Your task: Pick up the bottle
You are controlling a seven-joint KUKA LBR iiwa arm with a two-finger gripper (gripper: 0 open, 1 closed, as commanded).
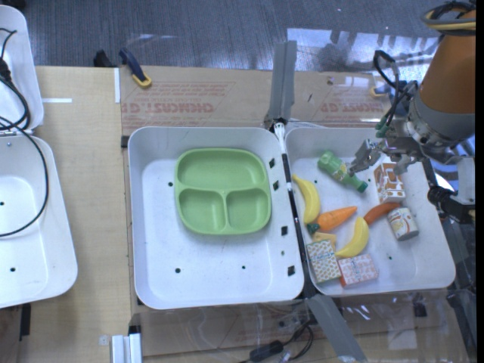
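Observation:
The green bottle (pixel 341 169) lies on its side in the right bin (pixel 423 274), near the bin's back left, its cap end pointing to the right. My gripper (pixel 380 159) hangs just to the right of the bottle, over a white and orange carton (pixel 389 182). Its fingers are spread open with nothing between them, and the left fingertip (pixel 362 156) stands close to the bottle's cap end without gripping it.
The right bin also holds two bananas (pixel 308 199) (pixel 355 237), two carrots (pixel 336 218) (pixel 378 212), a small can (pixel 403 223) and two small boxes (pixel 323 259) (pixel 358 271). A green divided plate (pixel 223 190) lies in the left bin (pixel 151 263).

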